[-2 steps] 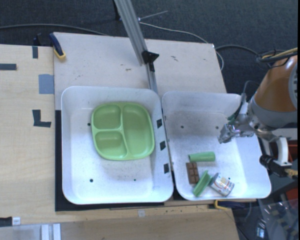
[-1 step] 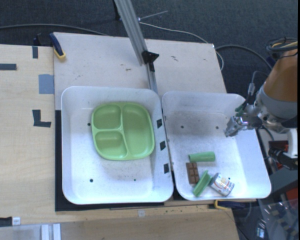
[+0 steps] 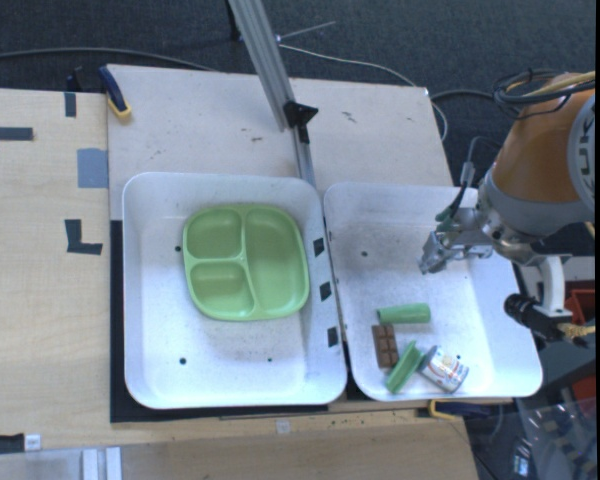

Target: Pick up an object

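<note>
Nearest to me, along the front edge of the right bin (image 3: pixel 500 368), I see a small cluster of objects: a brown chocolate-like bar (image 3: pixel 384 345), a green stick (image 3: pixel 403 367) lying at a slant just beside it, and a small crumpled silver can (image 3: pixel 444 370) touching the stick's right end. A short green cylinder (image 3: pixel 403 314) lies flat a little behind them, apart from the bar. Any of these could be the pick target; all four rest on the bin floor.

Going from the left, I see the left bin (image 3: pixel 150 348) holding a green divided plate (image 3: pixel 246 262) with three compartments, sitting toward the bin's back half. A metal pole (image 3: pixel 263 43) slants over the bench behind the seam between the two bins.

In the right bin, the gripper (image 3: pixel 435 258) hangs over the bare middle of the floor, behind the green cylinder and well clear of the cluster. I see nothing between its fingers, but I cannot tell from here whether they are spread or closed. The arm's grey and orange body (image 3: pixel 545 158) fills the right side.
</note>
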Robot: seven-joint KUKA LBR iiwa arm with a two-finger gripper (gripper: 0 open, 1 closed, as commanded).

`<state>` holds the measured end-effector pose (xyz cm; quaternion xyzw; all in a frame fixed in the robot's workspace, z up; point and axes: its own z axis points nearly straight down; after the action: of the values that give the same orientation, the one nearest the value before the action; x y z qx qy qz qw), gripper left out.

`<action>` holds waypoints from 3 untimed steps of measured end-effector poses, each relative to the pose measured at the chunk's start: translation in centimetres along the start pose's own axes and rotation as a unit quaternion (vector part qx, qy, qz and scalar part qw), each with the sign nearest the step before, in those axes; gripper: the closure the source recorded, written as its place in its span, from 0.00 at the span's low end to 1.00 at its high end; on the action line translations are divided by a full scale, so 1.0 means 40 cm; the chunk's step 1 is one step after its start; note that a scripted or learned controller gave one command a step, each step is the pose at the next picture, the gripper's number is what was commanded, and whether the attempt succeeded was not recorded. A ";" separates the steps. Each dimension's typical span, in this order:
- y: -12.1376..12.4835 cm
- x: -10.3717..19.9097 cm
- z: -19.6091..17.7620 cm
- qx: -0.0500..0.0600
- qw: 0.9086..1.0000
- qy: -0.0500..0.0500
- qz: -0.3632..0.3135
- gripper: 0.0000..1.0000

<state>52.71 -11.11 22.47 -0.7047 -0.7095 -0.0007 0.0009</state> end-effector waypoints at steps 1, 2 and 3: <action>-0.007 0.115 -0.014 0.001 1.000 0.000 0.000 1.00; -0.045 0.242 -0.029 0.001 1.000 0.000 0.000 1.00; -0.086 0.372 -0.021 0.002 1.000 -0.001 0.000 1.00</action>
<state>49.16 3.74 23.36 -0.7047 -0.7095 0.0010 0.0020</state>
